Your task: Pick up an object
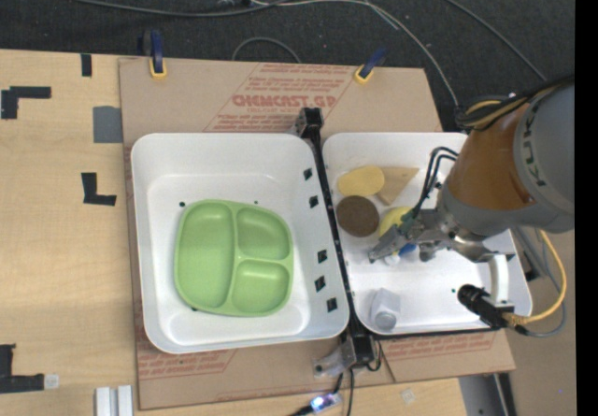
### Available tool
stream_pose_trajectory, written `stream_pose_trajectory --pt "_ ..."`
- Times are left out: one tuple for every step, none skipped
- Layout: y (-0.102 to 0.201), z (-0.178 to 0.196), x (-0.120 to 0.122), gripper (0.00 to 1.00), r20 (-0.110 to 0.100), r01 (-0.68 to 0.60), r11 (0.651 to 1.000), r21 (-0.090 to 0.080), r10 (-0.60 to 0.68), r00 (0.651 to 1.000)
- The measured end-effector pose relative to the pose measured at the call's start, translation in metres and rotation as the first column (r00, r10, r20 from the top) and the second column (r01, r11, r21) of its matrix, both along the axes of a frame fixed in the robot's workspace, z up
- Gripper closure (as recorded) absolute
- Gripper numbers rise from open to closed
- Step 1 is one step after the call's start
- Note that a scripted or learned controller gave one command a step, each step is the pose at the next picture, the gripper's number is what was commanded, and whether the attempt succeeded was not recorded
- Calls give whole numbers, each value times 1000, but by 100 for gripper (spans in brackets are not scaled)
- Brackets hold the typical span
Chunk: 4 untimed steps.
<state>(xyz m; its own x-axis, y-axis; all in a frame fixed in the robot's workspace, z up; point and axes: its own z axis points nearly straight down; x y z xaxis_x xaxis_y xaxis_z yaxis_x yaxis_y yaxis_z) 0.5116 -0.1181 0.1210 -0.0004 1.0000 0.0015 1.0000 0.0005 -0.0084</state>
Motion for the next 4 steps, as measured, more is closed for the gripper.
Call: stream_pose_trajectory --pt "0 -38 0 0 6 0 1000 -2 0 1000" --pt "0 -26 0 100 9 0 1000 -3 0 1000" --pt "3 17 4 100 10 -1 1000 -2 1 1000" --pt "6 59 9 100 9 -1 1000 -2 1 1000"
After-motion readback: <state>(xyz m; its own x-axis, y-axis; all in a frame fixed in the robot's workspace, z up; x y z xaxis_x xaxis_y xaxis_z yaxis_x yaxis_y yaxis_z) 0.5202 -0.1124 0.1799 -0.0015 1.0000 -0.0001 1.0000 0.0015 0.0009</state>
